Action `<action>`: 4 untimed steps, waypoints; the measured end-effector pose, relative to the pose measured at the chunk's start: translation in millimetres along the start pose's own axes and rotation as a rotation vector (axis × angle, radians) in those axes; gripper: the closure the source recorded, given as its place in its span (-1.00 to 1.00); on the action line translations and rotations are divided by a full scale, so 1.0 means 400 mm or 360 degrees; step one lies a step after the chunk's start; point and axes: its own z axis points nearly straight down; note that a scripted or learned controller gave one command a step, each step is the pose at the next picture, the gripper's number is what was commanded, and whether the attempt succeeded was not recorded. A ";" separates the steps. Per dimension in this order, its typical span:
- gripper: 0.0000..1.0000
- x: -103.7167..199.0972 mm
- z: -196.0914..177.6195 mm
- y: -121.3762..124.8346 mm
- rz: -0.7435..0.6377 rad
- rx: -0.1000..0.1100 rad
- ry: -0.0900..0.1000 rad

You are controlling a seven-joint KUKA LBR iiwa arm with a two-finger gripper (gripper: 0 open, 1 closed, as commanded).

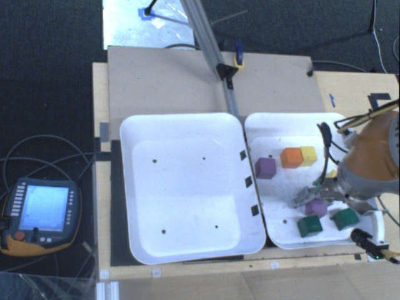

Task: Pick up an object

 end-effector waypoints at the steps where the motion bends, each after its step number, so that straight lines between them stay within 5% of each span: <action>1: 1.00 -0.001 -0.032 0.003 -0.0005 -0.0007 -0.0003; 3: 1.00 0.016 -0.282 0.019 -0.0005 -0.0014 -0.0004; 4: 1.00 0.145 -0.319 0.019 -0.0014 -0.0009 0.0001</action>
